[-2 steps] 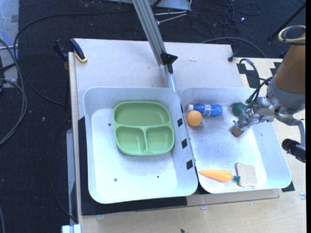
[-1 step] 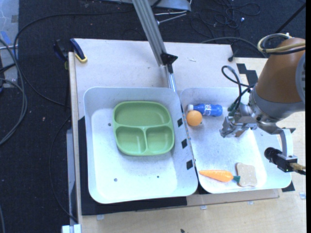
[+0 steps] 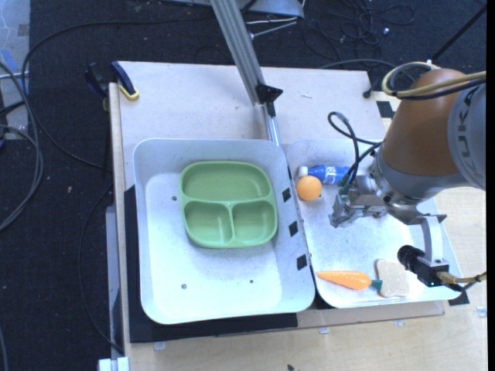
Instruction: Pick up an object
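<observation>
In the right bin (image 3: 334, 263) lie an orange ball (image 3: 308, 188) near the far left corner, a blue and white bottle (image 3: 326, 175) just behind it, a toy carrot (image 3: 346, 280) at the near edge, and a slice of toy bread (image 3: 392, 278) to the carrot's right. My gripper (image 3: 343, 213) hangs over the middle of this bin, right of the ball and just in front of the bottle. Nothing shows between its fingers. The arm's bulky wrist hides the bin's far right part.
The left bin (image 3: 155, 230) holds a green divided plate (image 3: 229, 203). A slanted metal pole (image 3: 241, 45) rises from the bench behind the bins. A black cable (image 3: 346, 137) loops from the wrist over the right bin's far edge.
</observation>
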Robot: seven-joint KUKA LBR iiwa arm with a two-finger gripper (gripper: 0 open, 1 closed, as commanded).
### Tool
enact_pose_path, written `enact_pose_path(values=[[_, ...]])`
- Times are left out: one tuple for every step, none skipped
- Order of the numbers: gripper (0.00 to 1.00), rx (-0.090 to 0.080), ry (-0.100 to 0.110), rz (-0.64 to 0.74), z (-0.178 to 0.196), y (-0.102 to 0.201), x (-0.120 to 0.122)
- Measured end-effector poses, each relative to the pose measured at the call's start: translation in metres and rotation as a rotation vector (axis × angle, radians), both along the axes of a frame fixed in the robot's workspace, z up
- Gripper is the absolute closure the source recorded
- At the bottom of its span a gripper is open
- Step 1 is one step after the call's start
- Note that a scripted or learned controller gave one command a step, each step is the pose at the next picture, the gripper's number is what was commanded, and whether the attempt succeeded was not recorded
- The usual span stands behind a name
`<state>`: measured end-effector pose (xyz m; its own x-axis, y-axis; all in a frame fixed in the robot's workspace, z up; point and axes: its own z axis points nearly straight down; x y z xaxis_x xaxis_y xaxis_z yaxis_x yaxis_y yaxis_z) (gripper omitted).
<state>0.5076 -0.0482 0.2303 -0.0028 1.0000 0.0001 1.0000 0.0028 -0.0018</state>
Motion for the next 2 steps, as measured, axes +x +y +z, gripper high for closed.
enact_pose_path(values=[[1.00, 0.000, -0.002, 0.002, 0.008, 0.057, -0.002], [1.00, 0.000, 0.000, 0.001, 0.002, 0.114, -0.014]])
